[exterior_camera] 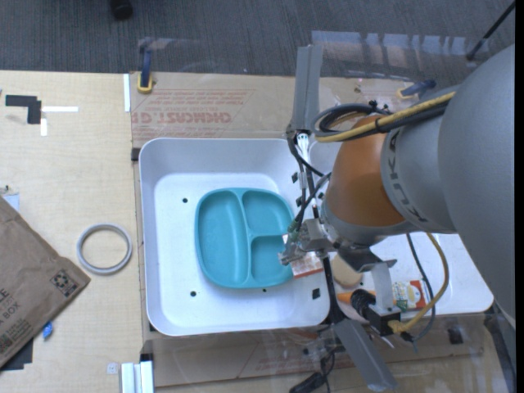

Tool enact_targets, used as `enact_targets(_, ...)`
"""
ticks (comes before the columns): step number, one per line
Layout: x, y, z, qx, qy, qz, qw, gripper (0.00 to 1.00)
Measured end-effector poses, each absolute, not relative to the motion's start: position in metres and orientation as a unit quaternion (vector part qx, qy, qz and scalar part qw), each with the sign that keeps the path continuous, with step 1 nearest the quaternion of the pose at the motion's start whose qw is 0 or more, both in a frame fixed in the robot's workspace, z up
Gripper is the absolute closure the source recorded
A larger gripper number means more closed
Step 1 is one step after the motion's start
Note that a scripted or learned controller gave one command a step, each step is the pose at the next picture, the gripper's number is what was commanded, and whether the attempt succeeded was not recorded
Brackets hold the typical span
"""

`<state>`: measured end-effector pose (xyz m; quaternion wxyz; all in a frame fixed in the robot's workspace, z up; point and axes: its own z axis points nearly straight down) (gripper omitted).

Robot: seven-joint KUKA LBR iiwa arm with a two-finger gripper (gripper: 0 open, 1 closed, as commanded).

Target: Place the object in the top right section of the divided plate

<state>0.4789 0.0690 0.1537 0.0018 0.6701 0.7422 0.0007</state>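
plate: I see the divided plate [233, 240] lying flat on the floor of the left white bin [164, 219]. Teal, smooth, matte plastic look, rounded rectangle, three compartments split by raised ridges: one long one on the view's left, two smaller on the right.

gripper: gripper [301, 248] sits at the plate's right edge, about where the two smaller compartments meet, close over the bin's right side. Metallic, boxy, with cables running up along it.

fingers: I can't tell from here whether they're apart or closed; the wrist and cabling blur that area.

object: something small with red and white on it [307, 267] shows just under the gripper, at the plate's lower right rim. Too small and blocked for me to make out shape, or whether it's between the fingers or resting on the bin.

arm: arm [426, 154] comes in from the right, grey shell, glossy orange band, yellow and black hoses looped over it. It covers most of the right bin [458, 289].

bin: left bin is white, shallow, rounded corners, a few dark dots on the floor.

bench: light wood surface [65, 162]; a pale tape ring [105, 247] lies well left of the bin, a brown cardboard box [29, 285] at lower left.
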Motion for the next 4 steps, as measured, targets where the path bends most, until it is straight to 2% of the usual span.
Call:
enact_targets(1,0.492,0.046,0.19,0.668,0.744,-0.002,-0.001,1.0)
enact_targets(2,0.476,0.099,0.142,0.652,0.758,-0.0033,-0.002,1.0)
enact_targets(3,0.477,0.099,0.144,0.575,0.818,-0.0022,-0.002,1.0)
enact_targets(4,0.486,0.101,0.103,0.464,0.886,0.0054,0.006,1.0)
